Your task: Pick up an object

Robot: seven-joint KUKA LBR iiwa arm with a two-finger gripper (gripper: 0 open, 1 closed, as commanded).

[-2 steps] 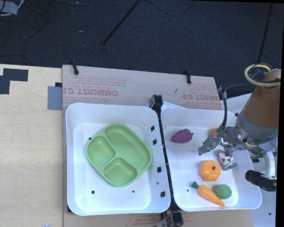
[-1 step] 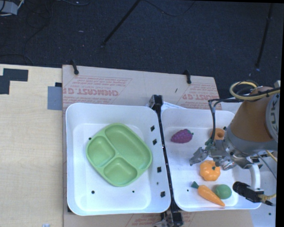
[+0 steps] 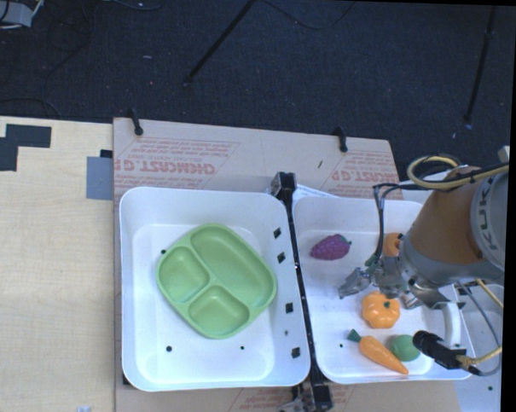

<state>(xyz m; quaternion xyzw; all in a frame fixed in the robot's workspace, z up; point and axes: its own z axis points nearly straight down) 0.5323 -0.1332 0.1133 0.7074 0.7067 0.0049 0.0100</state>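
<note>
I've got the jaws (image 3: 364,282) low in the right bin (image 3: 320,349), just left of the pumpkin (image 3: 381,310); can't tell their state. It looks light, hard, slippery: I'd pinch across its ribbed sides.

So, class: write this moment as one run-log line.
arm: over right bin | hand: low, beside pumpkin | grapes, carrot: lying loose | left bin: green tray | object lifted: none seen

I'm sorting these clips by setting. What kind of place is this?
Probably a robotics lab test bench: two white bins clamped on cardboard, toy food such as a carrot and purple grapes, and a cabled robot arm reaching in.
</note>
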